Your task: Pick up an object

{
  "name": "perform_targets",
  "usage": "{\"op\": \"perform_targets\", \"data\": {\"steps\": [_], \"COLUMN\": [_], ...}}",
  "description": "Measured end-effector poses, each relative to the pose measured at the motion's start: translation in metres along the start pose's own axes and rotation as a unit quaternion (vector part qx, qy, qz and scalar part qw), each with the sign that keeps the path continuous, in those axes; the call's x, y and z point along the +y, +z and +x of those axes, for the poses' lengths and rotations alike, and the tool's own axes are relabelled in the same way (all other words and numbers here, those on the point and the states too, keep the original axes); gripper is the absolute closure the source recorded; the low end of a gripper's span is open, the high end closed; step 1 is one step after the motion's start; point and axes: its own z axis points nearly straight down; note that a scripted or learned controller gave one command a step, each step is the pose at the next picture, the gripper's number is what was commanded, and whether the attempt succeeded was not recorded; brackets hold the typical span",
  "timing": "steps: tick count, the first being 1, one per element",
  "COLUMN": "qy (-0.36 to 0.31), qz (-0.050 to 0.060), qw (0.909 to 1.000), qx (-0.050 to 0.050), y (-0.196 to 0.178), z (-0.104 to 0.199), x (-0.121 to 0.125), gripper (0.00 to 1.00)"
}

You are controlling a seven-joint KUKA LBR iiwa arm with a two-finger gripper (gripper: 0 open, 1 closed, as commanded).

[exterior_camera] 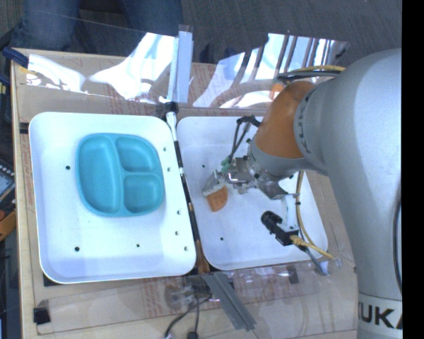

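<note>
Gripper [218, 183], its grip impossible to tell, sits just beside an orange piece [217, 201] near the left wall of the right bin [219, 256].

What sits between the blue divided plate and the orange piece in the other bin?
Between plate and orange piece, the camera view shows just the bins' adjoining rims and bare white floor.

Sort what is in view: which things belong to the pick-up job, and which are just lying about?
In the job: gripper; orange piece right by it; right bin holding that piece.
Lying about: blue divided plate; left bin it sits in.
</note>
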Motion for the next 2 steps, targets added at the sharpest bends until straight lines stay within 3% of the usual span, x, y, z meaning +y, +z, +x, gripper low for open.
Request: {"op": "perform_targets", "data": {"steps": [1, 2], "qy": [-0.001, -0.017], "qz": [0.004, -0.002], "qw": [1.0, 0.9999], "qx": [0.001, 0.0], "y": [-0.007, -0.093], "z": [0.0, -0.015], "x": [-0.001, 0.028], "gripper": [1.0, 1.0]}}
